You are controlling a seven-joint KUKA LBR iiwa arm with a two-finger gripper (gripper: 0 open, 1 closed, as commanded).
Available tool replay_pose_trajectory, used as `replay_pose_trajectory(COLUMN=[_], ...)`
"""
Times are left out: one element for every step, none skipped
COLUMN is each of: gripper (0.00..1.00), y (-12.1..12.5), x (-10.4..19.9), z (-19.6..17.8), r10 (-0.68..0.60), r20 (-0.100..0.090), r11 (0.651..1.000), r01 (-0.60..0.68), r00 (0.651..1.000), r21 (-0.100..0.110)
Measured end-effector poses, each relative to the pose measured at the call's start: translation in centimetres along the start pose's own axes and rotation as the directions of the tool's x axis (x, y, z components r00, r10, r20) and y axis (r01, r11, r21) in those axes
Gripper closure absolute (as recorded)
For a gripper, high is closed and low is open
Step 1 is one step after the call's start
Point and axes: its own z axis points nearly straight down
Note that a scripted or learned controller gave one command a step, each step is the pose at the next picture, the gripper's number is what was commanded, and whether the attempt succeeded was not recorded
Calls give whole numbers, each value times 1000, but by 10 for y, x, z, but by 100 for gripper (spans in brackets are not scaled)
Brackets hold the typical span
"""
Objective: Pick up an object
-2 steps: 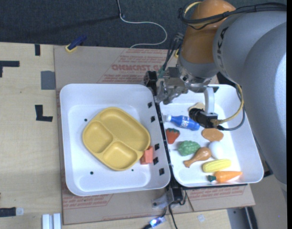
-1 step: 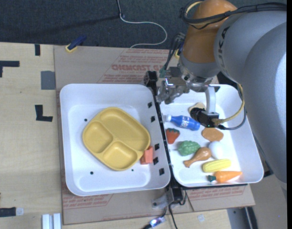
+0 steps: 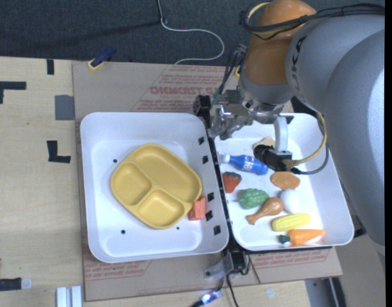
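I count one yellow divided plastic tray (image 3: 156,185) and one small orange block (image 3: 197,208) just right of it. Further right lie eight toy foods, blue bottle (image 3: 244,164) nearest the claw (image 3: 224,121). Approach step; its opening I cannot tell. Next: descend onto one.

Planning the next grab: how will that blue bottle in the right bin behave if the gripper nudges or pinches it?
The blue bottle lies on its side, so a nudge would probably roll it. Its rounded, glossy-looking body may slip between fingers. It looks like a small toy, so likely light.
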Motion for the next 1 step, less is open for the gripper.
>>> replay_pose_trajectory(gripper=[100], y=[-5], x=[-11], z=[1], r10=[1], r20=[0], r11=[1000], r01=[-1], r00=[1000], r21=[1])
